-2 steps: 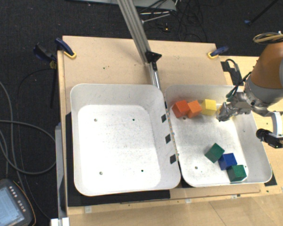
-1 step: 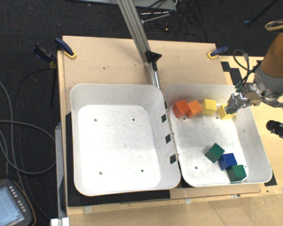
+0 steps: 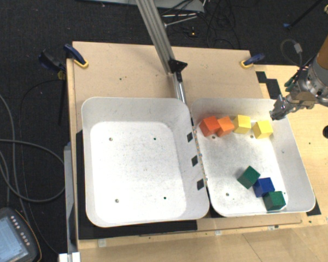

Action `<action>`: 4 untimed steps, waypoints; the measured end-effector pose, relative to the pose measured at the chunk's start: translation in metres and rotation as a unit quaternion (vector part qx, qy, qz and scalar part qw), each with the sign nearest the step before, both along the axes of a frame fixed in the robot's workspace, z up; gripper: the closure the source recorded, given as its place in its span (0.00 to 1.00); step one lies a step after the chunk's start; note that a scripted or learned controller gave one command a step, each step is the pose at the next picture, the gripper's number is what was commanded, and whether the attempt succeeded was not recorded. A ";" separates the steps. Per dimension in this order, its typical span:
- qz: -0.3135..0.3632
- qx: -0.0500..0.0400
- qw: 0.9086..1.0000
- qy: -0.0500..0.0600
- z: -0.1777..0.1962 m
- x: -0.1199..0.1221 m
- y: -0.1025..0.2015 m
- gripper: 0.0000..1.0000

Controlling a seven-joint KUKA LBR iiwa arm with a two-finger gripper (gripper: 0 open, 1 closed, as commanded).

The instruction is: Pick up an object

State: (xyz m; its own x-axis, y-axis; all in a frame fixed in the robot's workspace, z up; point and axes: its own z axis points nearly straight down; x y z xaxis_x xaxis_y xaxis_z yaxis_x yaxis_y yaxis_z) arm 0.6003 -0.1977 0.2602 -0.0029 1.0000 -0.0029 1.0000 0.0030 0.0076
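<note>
Bench: a pale wooden board that carried both bins, stretching away to the left of and below the gripper.
Left bin: shallow and white, well apart from the gripper on its left.
Right bin: shallow and white, its upper right rim just beside the gripper and below it.
Arm: grey, reaching in from the right edge, wrist angled down and to the left toward the right bin's upper right corner.
Gripper: hung over the right bin's upper right rim with nothing between its fingers; whether it was released or clenched could not be told.
Orange blocks: two, touching, well to the gripper's left and a little lower.
Yellow blocks: two, one just below and left of the gripper, the other between it and the orange pair.
Green and blue blocks: a green, a blue and another green in a touching row, well below the gripper near the bin's lower right corner.
</note>
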 end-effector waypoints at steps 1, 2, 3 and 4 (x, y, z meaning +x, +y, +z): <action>0.000 0.000 1.000 0.003 -0.003 0.001 0.000 1.00; 0.003 0.002 1.000 0.004 -0.014 0.013 0.053 1.00; 0.003 0.002 1.000 0.004 -0.023 0.025 0.104 1.00; 0.003 0.002 1.000 0.003 -0.014 0.030 0.160 1.00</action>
State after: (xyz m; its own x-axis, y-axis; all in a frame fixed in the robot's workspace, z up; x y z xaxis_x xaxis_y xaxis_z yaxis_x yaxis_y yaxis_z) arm 0.6304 -0.0375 0.2464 -0.0091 1.0000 0.0016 1.0000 0.0091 0.0019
